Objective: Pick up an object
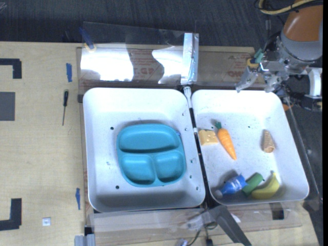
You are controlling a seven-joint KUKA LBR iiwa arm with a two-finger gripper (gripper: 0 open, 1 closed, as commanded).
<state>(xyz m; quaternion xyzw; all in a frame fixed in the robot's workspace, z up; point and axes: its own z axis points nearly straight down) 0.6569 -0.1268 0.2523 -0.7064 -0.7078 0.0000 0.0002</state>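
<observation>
The right bin (246, 104) holds an orange toy carrot (226, 141), a yellow cheese wedge (207, 137), a tan bread roll (267, 141), and a blue toy (233, 184), a green piece (252, 182) and a yellow banana (267, 187) bunched in the near corner. My gripper (259, 83) hangs over the bin's far right rim, well above and behind these objects. Its two fingers are spread apart with nothing between them.
The left bin (102, 106) bears a blue divided plate (150, 154). A clear plastic panel (138, 55) stands behind the bins. A screwdriver (65, 104) lies on the bench at the left.
</observation>
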